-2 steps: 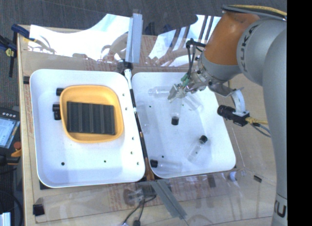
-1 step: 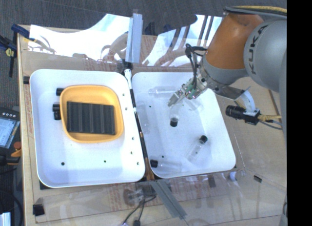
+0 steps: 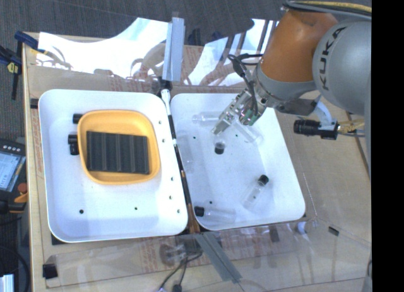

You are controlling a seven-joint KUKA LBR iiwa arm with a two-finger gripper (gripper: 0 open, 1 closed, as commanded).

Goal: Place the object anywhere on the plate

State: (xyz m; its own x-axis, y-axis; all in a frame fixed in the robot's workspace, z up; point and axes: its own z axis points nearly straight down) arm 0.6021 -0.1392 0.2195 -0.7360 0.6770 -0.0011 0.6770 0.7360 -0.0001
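Plate [image 3: 120,148] in the left bin [image 3: 57,215], the right bin [image 3: 287,183] just beside it to the plate's right, gripper [image 3: 222,127] over that bin's far part, small objects [image 3: 219,149] and [image 3: 262,180] lying farther right of the plate

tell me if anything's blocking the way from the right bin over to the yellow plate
Only the two bins' raised rims, where they meet, lie between. The clear tubes lie in the right bin under the gripper; the yellow plate, with its dark ridged insert, sits in the left bin.
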